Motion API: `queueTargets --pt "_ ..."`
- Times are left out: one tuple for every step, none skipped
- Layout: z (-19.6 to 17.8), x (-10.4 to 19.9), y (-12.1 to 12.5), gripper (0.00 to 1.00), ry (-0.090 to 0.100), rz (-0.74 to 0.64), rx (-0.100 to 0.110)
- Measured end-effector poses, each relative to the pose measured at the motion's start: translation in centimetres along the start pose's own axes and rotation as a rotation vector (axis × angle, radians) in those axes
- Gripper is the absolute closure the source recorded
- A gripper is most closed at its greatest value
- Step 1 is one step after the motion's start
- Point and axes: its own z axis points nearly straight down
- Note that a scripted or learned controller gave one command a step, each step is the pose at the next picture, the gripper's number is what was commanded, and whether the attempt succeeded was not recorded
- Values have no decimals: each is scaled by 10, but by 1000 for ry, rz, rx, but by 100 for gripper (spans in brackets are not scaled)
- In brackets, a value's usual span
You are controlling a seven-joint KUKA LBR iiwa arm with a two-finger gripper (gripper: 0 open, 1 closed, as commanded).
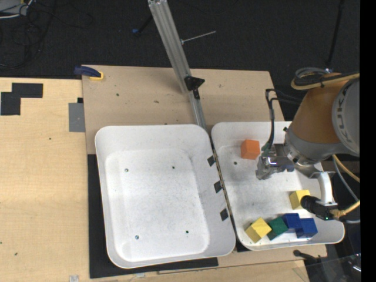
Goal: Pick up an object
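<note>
While poised over right bin (235, 135) beside orange cube (250, 148), gripper (265, 169) aperture unclear; approach underway, needs descent onto cube.

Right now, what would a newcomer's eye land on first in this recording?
Probably the arm, grey and orange, reaching in from the right with its hand over the right bin, beside an orange cube. Next, the coloured blocks clustered at that bin's near corner, and the left bin beside it.
</note>
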Motion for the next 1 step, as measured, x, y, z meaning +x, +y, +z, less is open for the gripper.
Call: queueTargets --pt "-63 -4 0 100 0 2 -1"
